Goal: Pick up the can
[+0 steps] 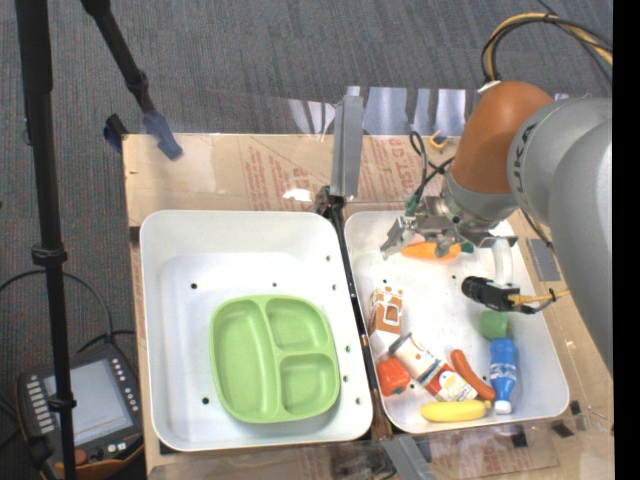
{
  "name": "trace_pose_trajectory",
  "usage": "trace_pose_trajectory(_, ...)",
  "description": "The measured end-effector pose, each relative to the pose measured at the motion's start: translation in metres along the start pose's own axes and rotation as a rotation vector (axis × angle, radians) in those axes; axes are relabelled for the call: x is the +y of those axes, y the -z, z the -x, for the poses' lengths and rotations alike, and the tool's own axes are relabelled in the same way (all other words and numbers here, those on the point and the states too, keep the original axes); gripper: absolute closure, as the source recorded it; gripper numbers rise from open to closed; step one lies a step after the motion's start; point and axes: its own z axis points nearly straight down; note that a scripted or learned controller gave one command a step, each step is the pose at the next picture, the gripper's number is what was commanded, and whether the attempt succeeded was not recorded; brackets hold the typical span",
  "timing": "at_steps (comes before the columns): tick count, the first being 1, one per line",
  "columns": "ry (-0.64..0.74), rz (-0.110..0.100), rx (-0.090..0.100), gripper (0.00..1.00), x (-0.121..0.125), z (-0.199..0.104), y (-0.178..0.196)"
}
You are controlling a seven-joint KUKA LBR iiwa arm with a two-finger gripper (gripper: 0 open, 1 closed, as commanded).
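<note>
Floor: grey carpet.
Counter: brown cardboard-covered top.
Left bin: green divided plate.
Right bin: can lying near front, among toy foods.
Gripper: rear of right bin, fingers apart, over orange carrot.

Camera count: one view is covering the whole scene.
Position: it is sitting fixed above the bench, well higher than the gripper.
Direction: it is looking down at a slant, with the far bench edge lying above the gripper in the frame.
Distance: it is standing well back, taking in both bins and the carpet beyond.
Framing: the left bin is lying well left of the gripper; the right bin is sitting beneath it.
Arm entry: the arm is reaching in from the right, probably hiding that bin's far right corner.
</note>
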Motion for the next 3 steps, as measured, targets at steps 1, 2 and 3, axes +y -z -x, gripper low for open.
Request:
trace_pose_trajectory(1, -0.104, -0.025, 0.000, 0.00, -0.080, 0.004, -0.036)
trace_pose_trajectory(2, -0.467, -0.025, -0.004, 0.00, -0.108, -0.005, -0.035)
trace_pose_trajectory(3, -0.612, -0.025, -0.008, 0.00, -0.037, 0.091, -0.037)
